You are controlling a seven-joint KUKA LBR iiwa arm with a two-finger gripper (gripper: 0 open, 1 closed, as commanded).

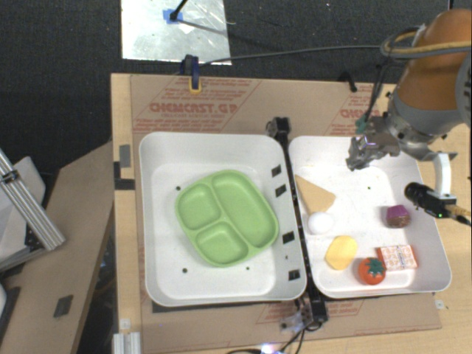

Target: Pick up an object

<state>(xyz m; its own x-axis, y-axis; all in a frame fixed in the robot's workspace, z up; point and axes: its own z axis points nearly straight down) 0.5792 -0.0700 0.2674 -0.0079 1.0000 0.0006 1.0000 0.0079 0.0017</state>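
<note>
Gripper over the right bin, nothing visibly in it.
Green tray (pixel 225 217) in the left bin (pixel 158 271); right bin (pixel 435 268) has wedge (pixel 316 194), white ball (pixel 320 223), yellow piece (pixel 340 252), tomato (pixel 372 270), purple block (pixel 397 215). Gripper (pixel 363 153) hangs over its back; how far open, I cannot tell.

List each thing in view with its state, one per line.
Pincer: over right bin's far end, holding nothing visible.
Green tray: flat in left bin, compartments bare.
Wedge: flat.
White ball: resting.
Yellow piece: resting.
Tomato: upright.
Purple piece: resting.
Box: flat.
</note>
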